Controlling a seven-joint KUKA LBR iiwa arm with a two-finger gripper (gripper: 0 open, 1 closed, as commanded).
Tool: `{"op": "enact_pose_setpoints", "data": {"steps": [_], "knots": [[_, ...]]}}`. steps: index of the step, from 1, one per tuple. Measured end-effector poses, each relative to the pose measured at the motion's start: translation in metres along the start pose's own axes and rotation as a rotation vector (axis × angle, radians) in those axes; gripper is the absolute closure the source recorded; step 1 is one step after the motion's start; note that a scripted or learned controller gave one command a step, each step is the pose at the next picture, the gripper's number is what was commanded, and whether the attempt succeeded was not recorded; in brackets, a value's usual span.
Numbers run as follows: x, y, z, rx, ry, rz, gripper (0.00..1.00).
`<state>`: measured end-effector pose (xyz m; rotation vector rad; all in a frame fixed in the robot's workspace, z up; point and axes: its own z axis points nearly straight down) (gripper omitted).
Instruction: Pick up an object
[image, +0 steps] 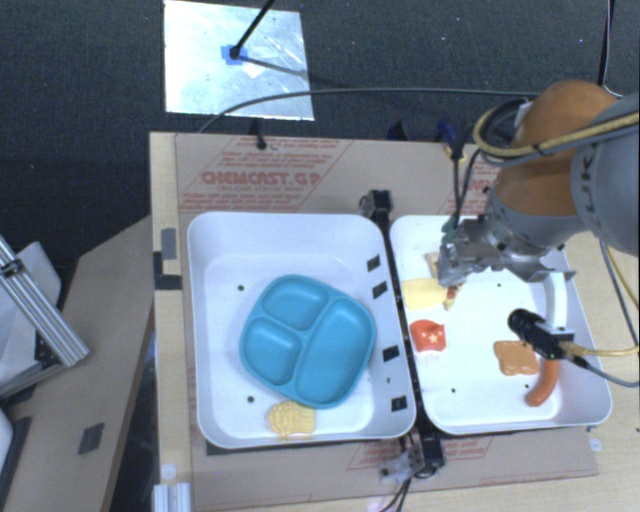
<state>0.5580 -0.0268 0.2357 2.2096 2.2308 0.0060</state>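
In the upper left of the right bin (470, 405), the end effector (452, 272) hangs low over the white floor, carried by the grey arm (600, 190) that comes in from the right edge of the frame. From this slant I cannot tell whether it is spread or pressed together, and I see nothing pinched in it. Just below and left of it lies a pale yellow piece (422, 293), close against the bin's left wall. Below that sits a red piece (428, 335). Toward the lower right of the same bin I see an orange flat piece (515, 357) with an orange sausage-shaped piece (541, 384) just beside it. The left bin (220, 300) holds a blue divided plate (308, 340) near its middle and a yellow corn cob (291, 418) by its lower wall. Both bins rest on the bench (110, 300).
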Motion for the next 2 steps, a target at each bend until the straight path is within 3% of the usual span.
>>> {"op": "enact_pose_setpoints", "data": {"steps": [1,2], "knots": [[0.047,0.028,-0.008,-0.001,0.001,-0.001,1.0],[0.094,0.057,0.007,0.001,0.0,0.0,1.0]]}}
